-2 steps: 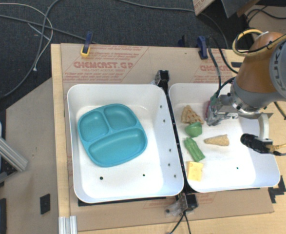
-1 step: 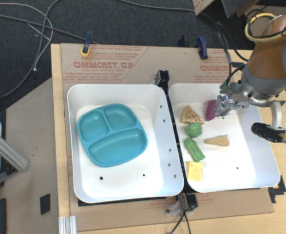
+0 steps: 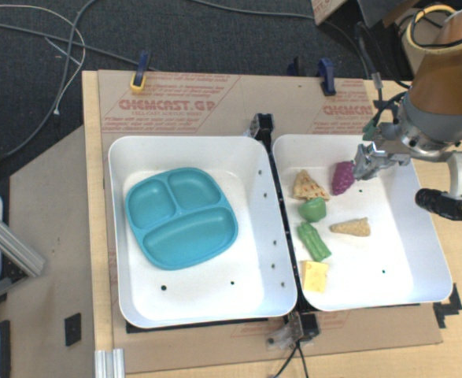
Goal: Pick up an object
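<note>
Hanging low over the far part of the right bin (image 3: 419, 235), the gripper (image 3: 366, 164) sat just beside a purple piece of toy food (image 3: 342, 177), which lay on the bin floor a little toward the divider from it, close enough that the two may have been touching. Whether the gripper was spread or closed, and whether it had any hold on the purple piece, could not be told at this slant. That purple piece looked the likeliest thing to pick up, since the others lay farther off: a tan wedge (image 3: 310, 186) beyond the purple piece toward the divider, a round green piece (image 3: 313, 209) and a long green one (image 3: 315, 241) nearer the front on that same side, a beige wedge (image 3: 350, 227) almost straight in front of the gripper, and a yellow block (image 3: 315, 276) farthest forward. Doing the step well would probably have meant centring over the purple piece rather than beside it, so that it sat between the two sides of the gripper before closing, and going down until nearly on the bin floor, because the piece was small and rounded and might have rolled or squirted out of an off-centre pinch. A straight lift afterwards would have shown whether the hold was real. The blue plate (image 3: 182, 217) in the left bin (image 3: 128, 290) lay well apart from all this.
</note>
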